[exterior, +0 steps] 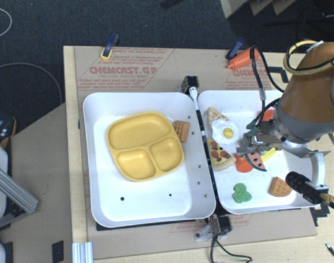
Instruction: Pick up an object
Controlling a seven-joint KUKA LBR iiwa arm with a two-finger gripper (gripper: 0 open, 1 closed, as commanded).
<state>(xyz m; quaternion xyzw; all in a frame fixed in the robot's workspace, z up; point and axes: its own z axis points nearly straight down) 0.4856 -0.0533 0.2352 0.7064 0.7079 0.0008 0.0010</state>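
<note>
Reaching in from the right, the grey arm (312, 100) with its orange band hangs over the right bin (241, 100), its gripper (253, 144) low above the cluster of toy food near the bin's middle. Whether the gripper is spread or closed cannot be told from this angle, and no item can be confirmed in its hold.

Right bin contents: a fried egg (224, 131) lies beside a sandwich wedge (213, 115) toward the far left corner. A pizza slice (220, 154) sits against the left wall, nearer the front. A watermelon slice (256, 161) and a red piece (243, 165) lie just beside each other, directly under the gripper; contact with the gripper cannot be determined. A yellow item (270, 154) shows partly behind the watermelon slice. A green piece (242, 193) and a waffle-like biscuit (279, 187) rest apart near the front edge.

Left bin (98, 185) contents: a yellow divided plate (145, 146) lies in the centre, three compartments facing up. A small brown cracker (181, 130) touches its right rim.

Both bins rest side by side on the cardboard-covered worktop (128, 64).
</note>
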